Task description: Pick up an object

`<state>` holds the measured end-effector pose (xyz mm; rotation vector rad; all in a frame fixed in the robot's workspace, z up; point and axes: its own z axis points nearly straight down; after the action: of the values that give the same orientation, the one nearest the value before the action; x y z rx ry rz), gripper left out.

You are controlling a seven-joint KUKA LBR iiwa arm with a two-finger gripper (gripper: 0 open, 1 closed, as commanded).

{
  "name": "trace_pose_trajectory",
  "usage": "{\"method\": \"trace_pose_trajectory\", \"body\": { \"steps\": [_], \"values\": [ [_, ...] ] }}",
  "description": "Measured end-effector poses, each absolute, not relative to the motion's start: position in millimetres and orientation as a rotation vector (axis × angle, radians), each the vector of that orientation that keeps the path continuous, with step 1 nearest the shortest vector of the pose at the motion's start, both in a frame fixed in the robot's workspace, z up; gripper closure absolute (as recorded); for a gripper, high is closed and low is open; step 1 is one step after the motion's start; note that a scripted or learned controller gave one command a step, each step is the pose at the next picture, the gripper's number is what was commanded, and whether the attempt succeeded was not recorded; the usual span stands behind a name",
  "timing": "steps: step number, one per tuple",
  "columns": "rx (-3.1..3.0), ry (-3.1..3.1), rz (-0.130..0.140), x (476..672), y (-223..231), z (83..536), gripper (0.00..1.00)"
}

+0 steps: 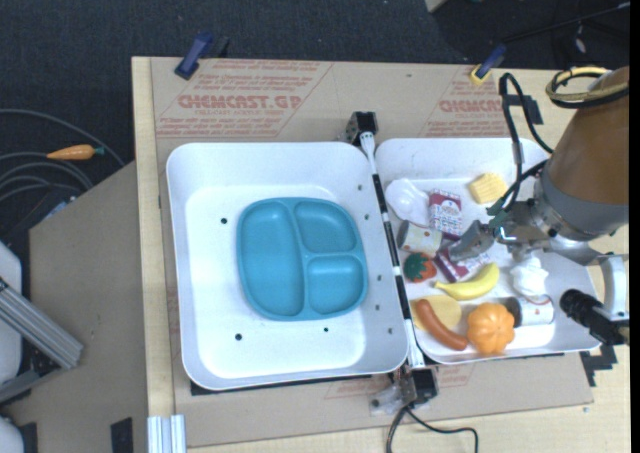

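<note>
The right bin [425,153] holds several toy foods: a yellow banana [476,284], an orange [490,327], a brown sausage [439,324], a yellow corn piece [488,186], a red and white packet [444,209], a small red fruit with a green top [414,267] and a white lump [529,279]. My gripper [470,246] hangs low over the middle of this bin, just above the banana and beside the packet. The grey arm with its orange band [590,156] comes in from the right and hides part of the bin.
The left bin [200,231] carries a blue divided plate [300,256] at its middle. A white rounded piece [405,199] lies near the wall between the bins. Black cables [515,116] run along the arm. Blue and yellow clamps sit on the far edge of the board.
</note>
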<state>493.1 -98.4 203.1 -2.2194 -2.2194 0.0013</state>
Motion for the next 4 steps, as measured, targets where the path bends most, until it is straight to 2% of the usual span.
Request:
{"method": "trace_pose_trajectory", "body": {
  "steps": [1,2,3,4],
  "values": [
    [-2.226,-2.226,-0.007,537.7,-113.3,87.9,0.00],
    [-2.231,-2.229,-0.012,539.4,-113.8,99.3,1.00],
    [-2.223,-2.225,-0.003,589.5,-122.1,194.5,1.00],
    [-2.221,-2.222,0.000,588.5,-122.0,193.0,0.00]
  ]
}}
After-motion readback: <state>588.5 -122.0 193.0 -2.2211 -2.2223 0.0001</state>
